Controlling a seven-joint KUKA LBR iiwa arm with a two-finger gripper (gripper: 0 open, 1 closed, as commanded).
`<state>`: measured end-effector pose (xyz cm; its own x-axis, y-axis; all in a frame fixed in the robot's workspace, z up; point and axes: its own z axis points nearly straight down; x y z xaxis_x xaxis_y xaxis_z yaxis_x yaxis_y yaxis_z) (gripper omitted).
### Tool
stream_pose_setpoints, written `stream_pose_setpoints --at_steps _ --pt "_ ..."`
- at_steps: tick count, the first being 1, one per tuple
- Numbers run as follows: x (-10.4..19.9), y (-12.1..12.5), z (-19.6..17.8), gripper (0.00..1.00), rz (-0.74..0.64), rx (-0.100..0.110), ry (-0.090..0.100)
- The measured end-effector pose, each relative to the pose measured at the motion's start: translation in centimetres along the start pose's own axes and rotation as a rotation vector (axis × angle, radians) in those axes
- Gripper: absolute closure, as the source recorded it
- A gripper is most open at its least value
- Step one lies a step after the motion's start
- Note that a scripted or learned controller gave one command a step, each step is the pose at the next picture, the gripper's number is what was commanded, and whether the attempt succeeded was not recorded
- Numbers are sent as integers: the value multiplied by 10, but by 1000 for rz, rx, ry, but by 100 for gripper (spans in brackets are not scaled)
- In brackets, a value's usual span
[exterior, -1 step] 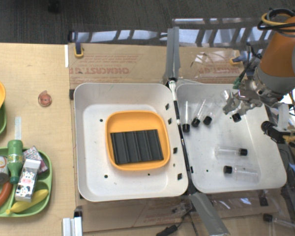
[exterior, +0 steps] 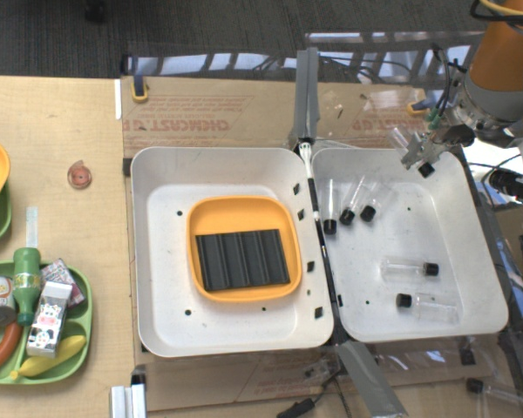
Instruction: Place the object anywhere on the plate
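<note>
Hovering over the right bin's [exterior: 471, 233] far right corner, the gripper [exterior: 425, 157] has a clear black-capped vial [exterior: 421, 151] pinched in its fingers. Orange plate [exterior: 244, 287] with the dark ridged insert sits in the left bin [exterior: 157, 259], well apart.

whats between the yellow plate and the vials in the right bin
In the camera view, between the yellow plate and the vials: bare left-bin floor, then the two bins' adjoining rims.

Dark carpet floor [exterior: 200, 7] behind; wood tabletop [exterior: 52, 129] at left.
</note>
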<state>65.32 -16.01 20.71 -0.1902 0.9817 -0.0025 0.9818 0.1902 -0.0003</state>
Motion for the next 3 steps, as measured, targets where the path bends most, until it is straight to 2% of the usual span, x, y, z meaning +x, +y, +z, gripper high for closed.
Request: stream_pose_setpoints --at_steps 1,2,3 --pt "15 9 -27 100 -190 -2 0" --pt "15 9 -43 100 -383 -3 0" --pt "2 7 -76 100 -570 -4 -1"
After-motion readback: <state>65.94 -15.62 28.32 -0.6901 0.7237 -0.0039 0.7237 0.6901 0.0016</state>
